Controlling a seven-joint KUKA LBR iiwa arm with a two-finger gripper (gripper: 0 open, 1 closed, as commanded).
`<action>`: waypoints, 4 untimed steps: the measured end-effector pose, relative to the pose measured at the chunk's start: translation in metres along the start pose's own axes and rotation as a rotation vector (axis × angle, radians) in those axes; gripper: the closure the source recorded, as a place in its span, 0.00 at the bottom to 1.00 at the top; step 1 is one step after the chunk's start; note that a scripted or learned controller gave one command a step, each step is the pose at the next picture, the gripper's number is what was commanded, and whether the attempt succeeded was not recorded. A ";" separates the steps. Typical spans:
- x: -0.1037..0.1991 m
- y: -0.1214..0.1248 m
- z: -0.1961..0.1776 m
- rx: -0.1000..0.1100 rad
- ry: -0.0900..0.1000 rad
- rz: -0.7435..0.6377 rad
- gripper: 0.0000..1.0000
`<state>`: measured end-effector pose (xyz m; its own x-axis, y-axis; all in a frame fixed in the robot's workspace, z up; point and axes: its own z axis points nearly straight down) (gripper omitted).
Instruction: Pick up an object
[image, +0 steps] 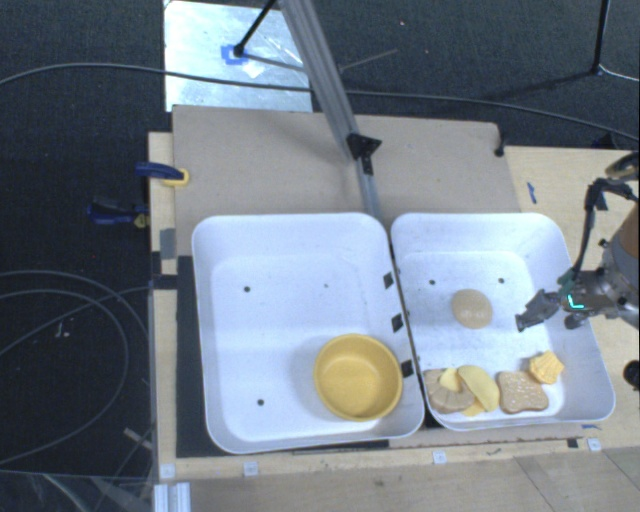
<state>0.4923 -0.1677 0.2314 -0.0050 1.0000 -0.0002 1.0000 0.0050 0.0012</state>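
My gripper (531, 315) hangs over the right side of the right bin (440, 232), with nothing visibly held. A tan round bun (471, 308) lies just left of it, a short gap away. Along that bin's front edge lie a round brown piece (445, 394), a pale yellow banana-like piece (479, 386), a toast slice (522, 392) and a small yellow chunk (546, 367). The chunk sits just below the gripper. A yellow bowl (358, 375) stands upright in the front right part of the left bin (250, 250).
A slanted grey pole (335, 95) crosses above the back of the bench and ends near the seam between the bins. Black clips (396, 322) mark that seam. Blue and yellow clamps (150, 190) grip the bench's left edge. Cables lie on the floor.
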 end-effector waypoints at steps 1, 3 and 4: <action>0.000 0.000 0.000 0.000 0.000 0.000 0.00; -0.009 0.008 0.107 0.004 0.001 0.005 0.00; -0.009 0.008 0.143 0.003 0.001 0.005 0.00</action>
<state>0.5006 -0.1765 0.0887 -0.0004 1.0000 0.0009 1.0000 0.0005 -0.0018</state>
